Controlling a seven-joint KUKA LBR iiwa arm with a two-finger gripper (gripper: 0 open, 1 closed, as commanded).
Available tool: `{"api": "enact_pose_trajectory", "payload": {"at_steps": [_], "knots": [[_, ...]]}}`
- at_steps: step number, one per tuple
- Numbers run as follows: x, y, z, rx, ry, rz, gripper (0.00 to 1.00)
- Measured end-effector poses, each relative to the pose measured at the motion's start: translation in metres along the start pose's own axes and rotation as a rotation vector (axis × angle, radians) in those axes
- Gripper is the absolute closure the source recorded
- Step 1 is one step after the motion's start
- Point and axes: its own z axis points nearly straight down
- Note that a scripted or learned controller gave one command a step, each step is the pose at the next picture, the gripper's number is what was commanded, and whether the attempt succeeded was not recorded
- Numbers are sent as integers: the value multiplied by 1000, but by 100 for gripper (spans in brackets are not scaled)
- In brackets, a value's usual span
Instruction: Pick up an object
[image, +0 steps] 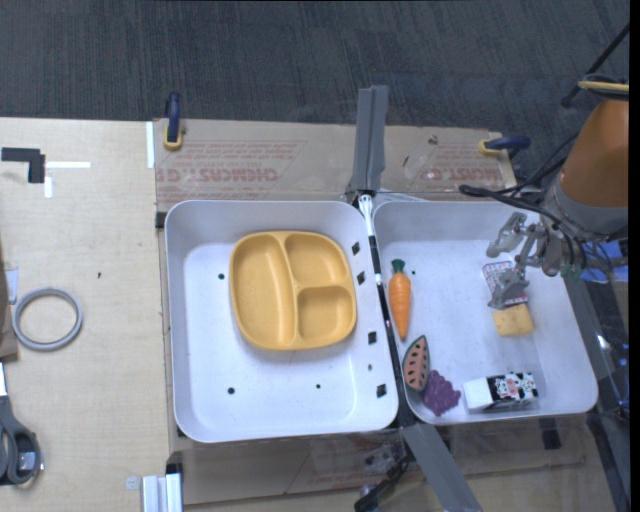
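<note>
Grey arm reaching from right, gripper (508, 290) above yellow block (513, 320)

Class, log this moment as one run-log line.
pincer: above yellow block | right bin: carrot, watermelon slice | nothing lifted

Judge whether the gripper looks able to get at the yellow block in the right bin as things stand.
Probably yes. The gripper hangs directly above the yellow block, which lies apart from the carrot and the cow-print box, with nothing over it.

Pale wooden bench (80, 400), dark carpet (300, 50)
</note>
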Motion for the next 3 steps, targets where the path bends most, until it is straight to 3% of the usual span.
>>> {"api": "enact_pose_trajectory", "payload": {"at_steps": [1,2,3], "knots": [[-10,19,52,1,1,193,0],[-18,10,15,1,-2,324,0],[-11,-30,-55,2,-2,210,0]]}}
